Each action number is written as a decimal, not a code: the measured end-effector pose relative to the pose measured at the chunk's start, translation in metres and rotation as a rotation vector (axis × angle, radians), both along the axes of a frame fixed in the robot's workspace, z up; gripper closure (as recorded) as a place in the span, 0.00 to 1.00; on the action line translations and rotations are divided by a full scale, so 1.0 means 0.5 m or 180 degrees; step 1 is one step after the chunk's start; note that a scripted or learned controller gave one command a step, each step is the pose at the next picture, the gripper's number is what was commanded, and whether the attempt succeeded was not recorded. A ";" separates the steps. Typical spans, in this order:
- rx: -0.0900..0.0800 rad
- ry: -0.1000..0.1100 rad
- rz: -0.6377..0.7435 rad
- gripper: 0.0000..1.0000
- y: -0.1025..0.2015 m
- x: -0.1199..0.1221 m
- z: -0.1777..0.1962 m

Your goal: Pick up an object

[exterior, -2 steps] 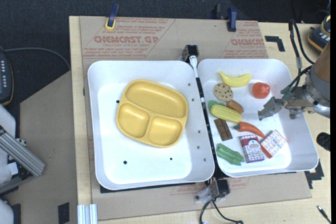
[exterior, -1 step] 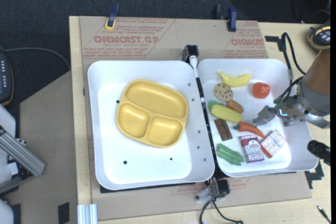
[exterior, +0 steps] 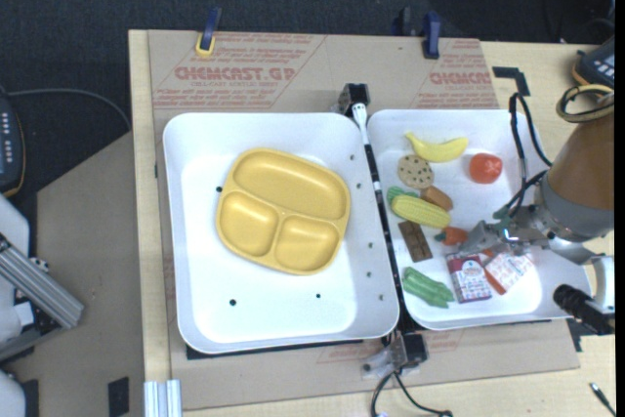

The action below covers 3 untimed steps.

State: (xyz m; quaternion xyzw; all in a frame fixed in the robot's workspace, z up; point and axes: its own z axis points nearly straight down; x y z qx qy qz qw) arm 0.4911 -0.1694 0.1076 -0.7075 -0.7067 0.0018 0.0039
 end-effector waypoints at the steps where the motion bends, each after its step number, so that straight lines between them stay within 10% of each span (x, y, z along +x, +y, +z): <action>1: -0.0003 -0.0040 0.0004 0.00 0.000 0.006 -0.035; 2: -0.0026 -0.0094 0.0002 1.00 -0.003 0.014 -0.008; 3: -0.0018 -0.0042 0.0004 1.00 -0.007 0.006 0.081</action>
